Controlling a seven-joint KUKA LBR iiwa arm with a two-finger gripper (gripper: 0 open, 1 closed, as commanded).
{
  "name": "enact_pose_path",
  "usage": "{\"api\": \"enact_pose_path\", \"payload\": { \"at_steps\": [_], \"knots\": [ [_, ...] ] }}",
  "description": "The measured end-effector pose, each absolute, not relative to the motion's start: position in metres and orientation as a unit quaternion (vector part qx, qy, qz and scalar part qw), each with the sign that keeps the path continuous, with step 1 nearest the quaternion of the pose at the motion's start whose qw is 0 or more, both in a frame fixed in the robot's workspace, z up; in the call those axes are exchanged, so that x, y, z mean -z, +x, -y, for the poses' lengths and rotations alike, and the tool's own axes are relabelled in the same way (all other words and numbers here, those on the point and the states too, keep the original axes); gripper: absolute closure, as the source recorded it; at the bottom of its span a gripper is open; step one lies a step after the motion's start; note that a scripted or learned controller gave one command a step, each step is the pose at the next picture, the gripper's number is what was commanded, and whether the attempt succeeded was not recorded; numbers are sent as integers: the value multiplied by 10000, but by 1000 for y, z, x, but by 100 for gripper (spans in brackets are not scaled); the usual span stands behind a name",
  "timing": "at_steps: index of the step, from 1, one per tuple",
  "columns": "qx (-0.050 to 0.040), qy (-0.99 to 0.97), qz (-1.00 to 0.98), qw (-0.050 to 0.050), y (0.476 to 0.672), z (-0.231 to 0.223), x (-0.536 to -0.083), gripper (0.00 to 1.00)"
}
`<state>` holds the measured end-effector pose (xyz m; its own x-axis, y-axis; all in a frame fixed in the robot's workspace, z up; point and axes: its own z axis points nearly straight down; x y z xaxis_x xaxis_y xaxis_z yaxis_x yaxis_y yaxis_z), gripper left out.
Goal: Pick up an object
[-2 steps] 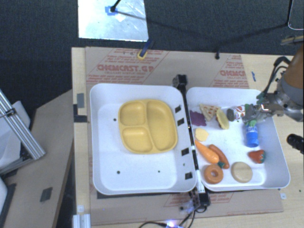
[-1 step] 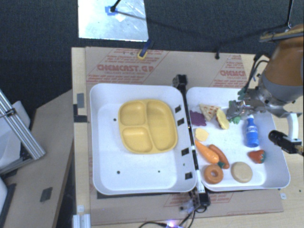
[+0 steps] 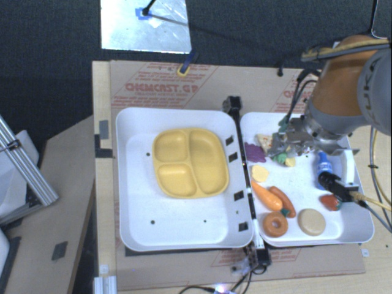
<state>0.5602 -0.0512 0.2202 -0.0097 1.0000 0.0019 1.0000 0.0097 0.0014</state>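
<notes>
White bins [image 3: 131, 182] sit side by side, and the arm [image 3: 346, 90] reaches over the right one.

Its gripper [image 3: 283, 147] is low at the back of the right bin [image 3: 361, 225], by a small green toy [image 3: 282, 159] and a purple toy [image 3: 255, 152]; I cannot tell how the gripper is set or if it has anything. Toy food lies in front: a yellow slice [image 3: 260, 174], two carrots [image 3: 274, 199], a donut [image 3: 275, 224], a tan bun [image 3: 312, 222], a red bit [image 3: 330, 202] and a blue bottle [image 3: 323, 162]. A yellow tray [image 3: 190, 163] with three parts lies in the left bin.
</notes>
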Motion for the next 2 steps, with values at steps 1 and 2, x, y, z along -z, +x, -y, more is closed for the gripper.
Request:
{"api": "enact_pose_path", "payload": {
  "at_steps": [1,2],
  "knots": [
    [13,-7033,7109,3,559,-13,-224,100],
    [10,-7049,7093,-4,560,-16,-230,100]
  ]
}}
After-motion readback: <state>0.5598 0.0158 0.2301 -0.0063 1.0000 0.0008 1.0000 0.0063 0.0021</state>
